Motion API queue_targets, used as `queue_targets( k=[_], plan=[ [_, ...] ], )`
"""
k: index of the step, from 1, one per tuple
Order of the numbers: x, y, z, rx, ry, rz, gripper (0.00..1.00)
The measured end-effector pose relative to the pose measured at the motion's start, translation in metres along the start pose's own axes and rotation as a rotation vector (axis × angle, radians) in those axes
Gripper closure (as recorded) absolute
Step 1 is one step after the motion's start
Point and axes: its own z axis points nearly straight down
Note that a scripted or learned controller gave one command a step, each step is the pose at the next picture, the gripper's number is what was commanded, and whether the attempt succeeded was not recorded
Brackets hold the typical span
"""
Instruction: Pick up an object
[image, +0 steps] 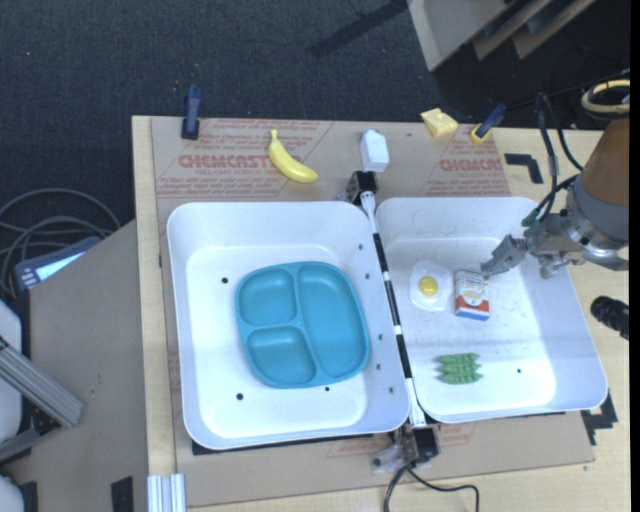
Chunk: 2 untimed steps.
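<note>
On the cardboard-covered table (150, 300), two shallow white plastic bins sit side by side: the left bin (200, 250) holds a light-blue three-compartment plastic tray (298, 323), and the right bin (560, 330) holds a white-and-yellow toy fried egg (428, 288), a small red, white and blue carton (471, 297) just beside it, and a green toy pea pod (459, 368) nearer the front wall. The grey arm's gripper (502, 258) reaches in from the right, its tip hanging above the carton's far corner. Behind the bins on the table lie a yellow toy banana (289, 160) and a yellow wedge of toy cheese (438, 123).
</note>
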Motion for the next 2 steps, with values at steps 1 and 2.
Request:
queue_targets(
  k=[1,2],
  plan=[
    [0.0169,0.0058,0.1131,0.0,0.0,0.0,0.0],
    [0.0167,0.0061,0.1032,-0.002,-0.001,0.001,1.0]
  ],
)
